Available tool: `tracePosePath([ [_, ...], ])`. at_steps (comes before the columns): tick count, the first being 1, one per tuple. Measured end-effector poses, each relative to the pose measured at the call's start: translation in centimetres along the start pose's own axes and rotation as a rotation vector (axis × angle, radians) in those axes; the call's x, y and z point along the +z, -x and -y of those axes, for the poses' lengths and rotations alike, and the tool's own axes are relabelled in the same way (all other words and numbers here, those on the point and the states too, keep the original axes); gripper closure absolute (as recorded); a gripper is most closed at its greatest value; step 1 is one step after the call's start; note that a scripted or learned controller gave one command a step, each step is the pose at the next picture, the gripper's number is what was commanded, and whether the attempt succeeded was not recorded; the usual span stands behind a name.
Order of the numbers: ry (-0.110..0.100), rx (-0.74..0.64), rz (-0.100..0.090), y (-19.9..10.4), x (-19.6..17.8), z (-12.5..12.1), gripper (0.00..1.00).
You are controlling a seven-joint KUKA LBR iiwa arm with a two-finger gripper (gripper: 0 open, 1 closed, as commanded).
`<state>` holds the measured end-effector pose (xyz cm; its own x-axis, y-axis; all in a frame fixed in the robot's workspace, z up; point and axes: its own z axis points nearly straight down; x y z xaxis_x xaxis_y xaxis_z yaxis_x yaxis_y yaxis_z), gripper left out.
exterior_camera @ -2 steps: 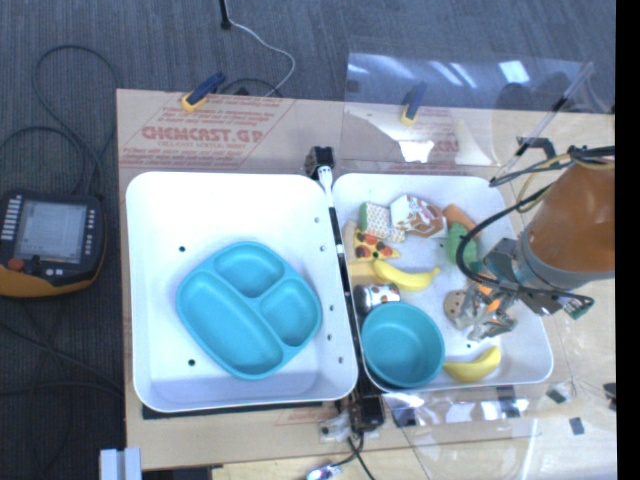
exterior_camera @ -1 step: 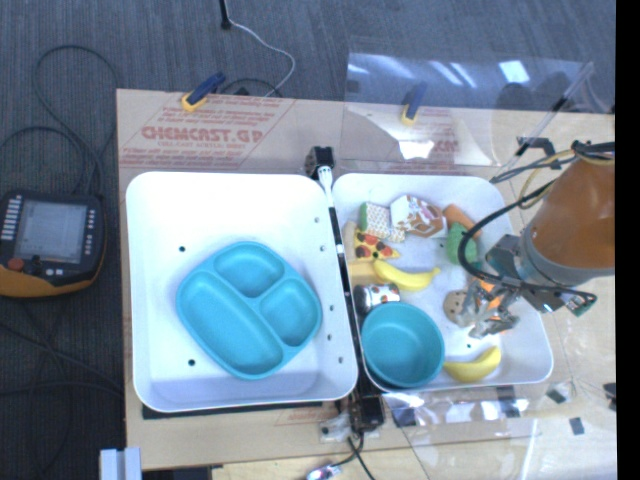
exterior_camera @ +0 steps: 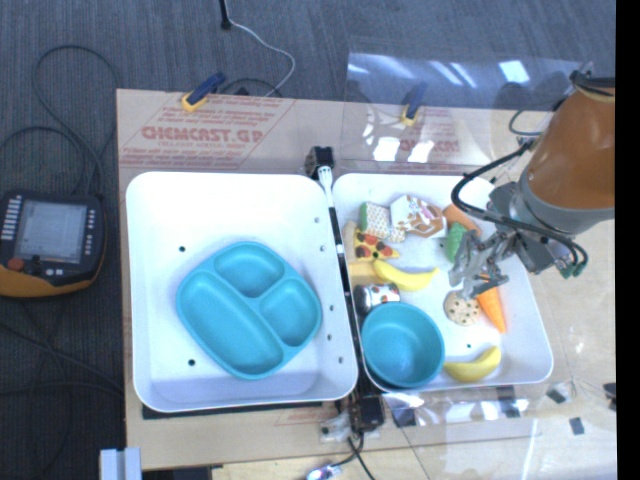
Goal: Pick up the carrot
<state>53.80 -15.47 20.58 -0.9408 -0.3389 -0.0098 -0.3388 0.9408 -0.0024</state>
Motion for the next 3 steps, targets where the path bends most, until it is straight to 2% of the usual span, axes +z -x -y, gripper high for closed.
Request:
tracePosePath([
  [1, -0.003, -0.231, 0.003, -4.0, 11.3, 4.8, 1.00],
  [2, -0.002, -0.146, 0.003, 1.4, 2.3, 0.5, 1.00],
  [3, -0.004, -0.275, 0.008, 0.2, 10.4, 6.0, 1.00],
])
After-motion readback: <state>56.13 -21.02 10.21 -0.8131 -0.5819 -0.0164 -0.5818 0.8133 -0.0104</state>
